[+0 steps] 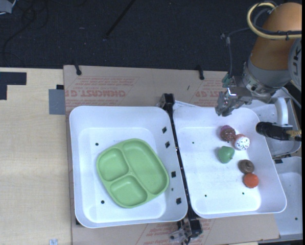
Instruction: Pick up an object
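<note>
Five small objects (pixel 237 152), one green plate (pixel 132 173), gripper (pixel 226 107)

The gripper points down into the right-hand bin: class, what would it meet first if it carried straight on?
Probably the bin floor near the far rim. The gripper hangs just above the dark red lumpy object, though depth is unclear.

A single fixed camera looks down at a slant from above the bench (pixel 29 152), taking in both bins (pixel 86 137) whole; the arm (pixel 275 40), partly cropped, enters at right.
</note>
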